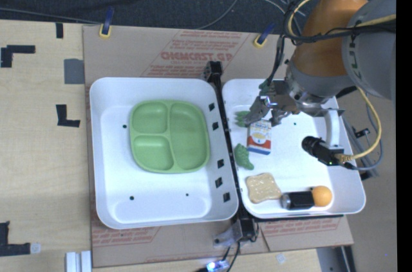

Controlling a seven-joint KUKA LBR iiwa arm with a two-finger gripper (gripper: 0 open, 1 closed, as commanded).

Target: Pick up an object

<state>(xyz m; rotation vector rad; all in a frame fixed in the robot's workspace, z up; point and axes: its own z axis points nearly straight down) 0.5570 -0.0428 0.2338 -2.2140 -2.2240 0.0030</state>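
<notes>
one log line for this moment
arm: over right bin | gripper: above small carton | grasp: none seen | left bin: green tray

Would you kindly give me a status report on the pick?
Gripper low over right bin, just above small carton. Nothing seen held. Green toy and toast nearby.

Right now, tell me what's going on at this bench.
The grey arm's gripper is down in the right bin, just above the small milk carton. Nothing is visibly held. A toast slice, green pieces and an orange ball lie nearby. The left bin holds a green divided plate.
</notes>
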